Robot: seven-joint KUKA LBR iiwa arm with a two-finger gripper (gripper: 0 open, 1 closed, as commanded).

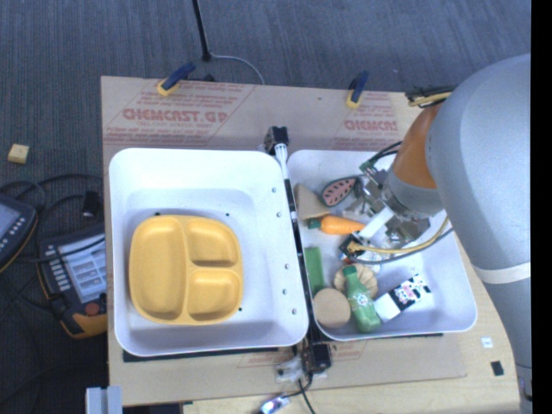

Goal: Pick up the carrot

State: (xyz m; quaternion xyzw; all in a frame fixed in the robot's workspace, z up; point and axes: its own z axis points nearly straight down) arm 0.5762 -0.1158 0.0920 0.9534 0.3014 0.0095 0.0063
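Observation:
The carrot (pixel 339 225) is orange with a small green end pointing left. It lies flat in the right bin (pixel 448 317), near that bin's left wall and towards the back. My gripper (pixel 373 216) hangs just to the right of the carrot's thick end, very close to it, under the grey arm and its orange band. The arm and wrist hide the carrot's right tip and the space around it. I see nothing lifted off the bin floor.
Around the carrot lie a pink-brown oval piece (pixel 339 190), a beige wedge (pixel 304 202), a green block (pixel 315 268), a tan disc (pixel 330 307), a green bottle (pixel 363 305) and a black-and-white toy (pixel 410 292). A yellow divided plate (pixel 184 267) sits in the left bin (pixel 138 166).

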